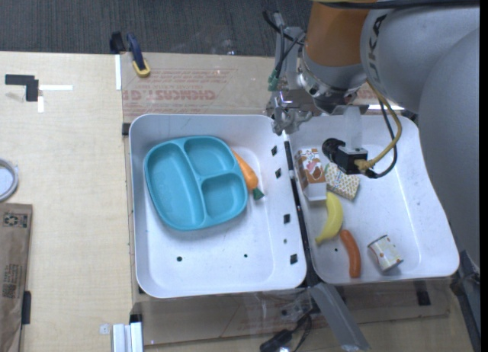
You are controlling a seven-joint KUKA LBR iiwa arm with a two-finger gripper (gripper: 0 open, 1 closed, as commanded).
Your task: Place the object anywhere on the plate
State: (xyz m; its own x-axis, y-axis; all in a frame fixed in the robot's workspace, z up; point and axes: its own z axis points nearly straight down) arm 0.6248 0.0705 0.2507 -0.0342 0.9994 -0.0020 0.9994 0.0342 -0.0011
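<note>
Pale wood grain covers the bench (61, 145), on which two shallow white bins of smooth, glossy plastic with rounded corners are set side by side. One teal plate (197, 182) with three moulded compartments is seen in the left bin (206, 267), its surface matt and its corners rounded. One orange carrot (247, 171), tapered and green at its tip, is lying just beside the plate's right rim, partly tucked behind it.

Five small items are counted in the right bin (427, 213): one printed carton (309, 169), one patterned packet (344, 184), one curved yellow banana (331, 217), one slim reddish sausage (352, 252) and one small boxy pack (385, 254).

The hand (285, 116), of grey metal below the orange band, is held over the far end of the divide between the bins. Whether its fingers are spread or closed cannot be told, and nothing is seen between them.
</note>
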